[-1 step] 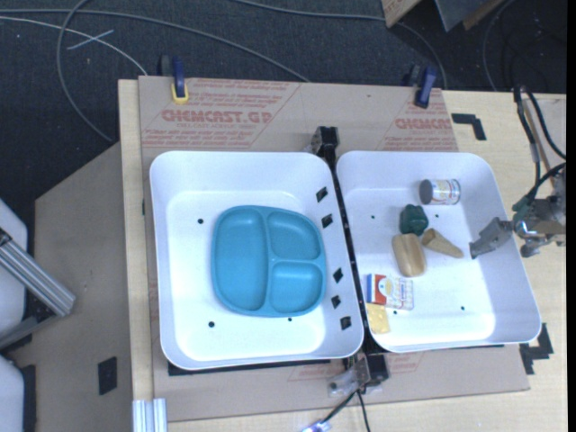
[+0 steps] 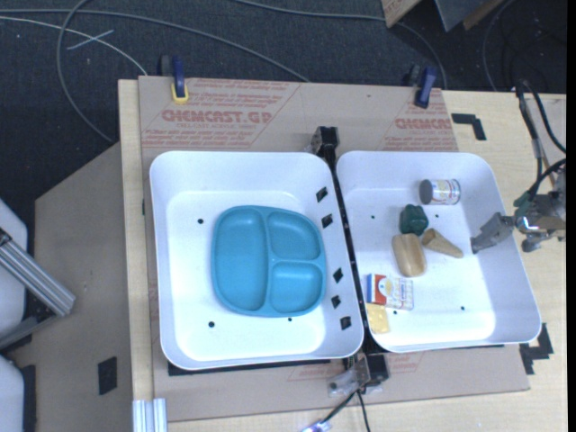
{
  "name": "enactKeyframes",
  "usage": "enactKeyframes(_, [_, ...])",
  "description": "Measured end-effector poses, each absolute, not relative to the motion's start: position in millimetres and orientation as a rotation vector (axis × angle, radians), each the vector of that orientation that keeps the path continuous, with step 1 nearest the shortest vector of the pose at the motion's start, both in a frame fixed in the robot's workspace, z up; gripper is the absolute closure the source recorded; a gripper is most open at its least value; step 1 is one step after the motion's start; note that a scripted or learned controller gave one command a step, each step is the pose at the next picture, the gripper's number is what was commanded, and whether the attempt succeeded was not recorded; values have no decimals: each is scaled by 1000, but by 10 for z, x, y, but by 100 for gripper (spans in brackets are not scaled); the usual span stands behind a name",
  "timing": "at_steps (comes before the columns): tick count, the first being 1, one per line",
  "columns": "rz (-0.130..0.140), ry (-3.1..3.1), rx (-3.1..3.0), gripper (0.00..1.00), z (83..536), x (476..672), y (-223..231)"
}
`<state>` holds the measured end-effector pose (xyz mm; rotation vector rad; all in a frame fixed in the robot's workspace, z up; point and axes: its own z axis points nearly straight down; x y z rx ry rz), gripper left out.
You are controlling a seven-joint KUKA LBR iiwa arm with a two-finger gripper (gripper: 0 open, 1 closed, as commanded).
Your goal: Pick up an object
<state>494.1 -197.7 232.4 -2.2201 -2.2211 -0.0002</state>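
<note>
A: What is sitting in the two bins?

B: The left bin [image 2: 171, 241] is holding one blue divided plate [image 2: 267, 260], lying flat near its middle, with three compartments showing. The right bin [image 2: 504, 286] is holding the loose things: a small metal can [image 2: 440, 191] lying on its side near the far wall, a dark green lump [image 2: 414, 218] just below it, a tan bread-like piece [image 2: 409, 255] touching that lump's near side, a tan wedge [image 2: 442, 242] just beside it, a white packet with red and blue print [image 2: 389, 292] nearer the front, and a yellow block [image 2: 378, 319] at the front left corner.

A: So how many are you counting?

B: Two bins, one plate, six small items, all six in the right bin.

A: And the gripper?

B: The gripper [image 2: 490, 233] is hanging at the right bin's right side, near the wedge but apart from it; I am not seeing anything between its fingers, and I cannot tell whether they are apart or together.

A: What is around the bins?

B: They are resting on a brown board printed in red, clamped at the back by two blue clamps [image 2: 180, 77], on a pale wood bench [image 2: 81, 232]. Dark carpet with cables [image 2: 99, 25] is lying beyond
</note>
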Motion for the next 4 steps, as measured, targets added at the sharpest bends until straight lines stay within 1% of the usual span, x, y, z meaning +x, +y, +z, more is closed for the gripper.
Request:
enactKeyframes(1, [3, -2217, -2218, 0, 1898, 4935, -2003])
enactKeyframes(2, [4, -2216, -2217, 0, 1424, 4869, -2067])
enactKeyframes(3, [3, -2216, -2216, 0, 895, 4856, -2057])
enactKeyframes(4, [-3, -2220, -2222, 100, 1036, 4876, -2066])
